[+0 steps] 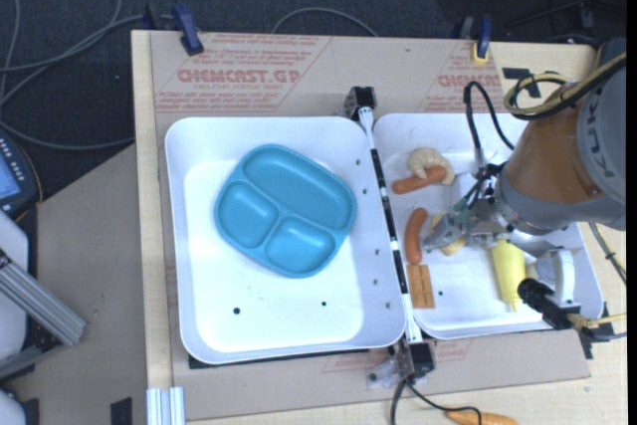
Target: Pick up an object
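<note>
In the right bin we see the gripper low, its jaws too blurred to tell their state, just right of the red sausage, whose long axis runs near-to-far.

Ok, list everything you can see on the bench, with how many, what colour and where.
bins: two, white, side by side on the bench
divided plate: one, blue, in the left bin
sausages: two, orange-red, in the right bin, one near its left wall, one beside the cauliflower
cauliflower piece: one, cream, in the right bin toward the far side
brown strip: one, orange-brown, in the right bin near its left wall
yellow object: one, in the right bin
clamps: two, blue, far edge of the board
end effector: one, grey, low over the right bin
</note>
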You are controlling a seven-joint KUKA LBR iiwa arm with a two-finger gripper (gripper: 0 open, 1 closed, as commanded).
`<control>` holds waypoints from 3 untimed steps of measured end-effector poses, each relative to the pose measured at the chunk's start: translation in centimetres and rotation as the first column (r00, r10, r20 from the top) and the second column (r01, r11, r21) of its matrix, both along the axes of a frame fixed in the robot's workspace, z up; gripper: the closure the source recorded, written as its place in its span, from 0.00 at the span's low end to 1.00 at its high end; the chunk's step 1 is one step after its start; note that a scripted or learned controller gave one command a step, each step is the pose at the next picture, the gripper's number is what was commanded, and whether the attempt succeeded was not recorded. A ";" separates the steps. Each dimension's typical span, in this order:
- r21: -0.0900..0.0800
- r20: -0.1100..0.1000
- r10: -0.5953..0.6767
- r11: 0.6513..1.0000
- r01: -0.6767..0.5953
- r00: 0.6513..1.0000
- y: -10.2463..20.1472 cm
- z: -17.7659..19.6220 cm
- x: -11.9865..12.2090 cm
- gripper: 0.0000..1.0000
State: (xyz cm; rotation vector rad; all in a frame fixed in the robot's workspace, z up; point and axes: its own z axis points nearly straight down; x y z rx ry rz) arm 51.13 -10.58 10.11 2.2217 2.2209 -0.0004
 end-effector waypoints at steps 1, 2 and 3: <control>-0.001 0.002 0.000 1.000 0.000 1.000 0.0 1.0 0.0 1.00; -0.001 0.001 0.000 1.000 0.000 1.000 0.0 1.0 0.0 0.00; -0.001 0.004 0.003 1.000 -0.003 1.000 -1.1 -1.8 8.2 0.00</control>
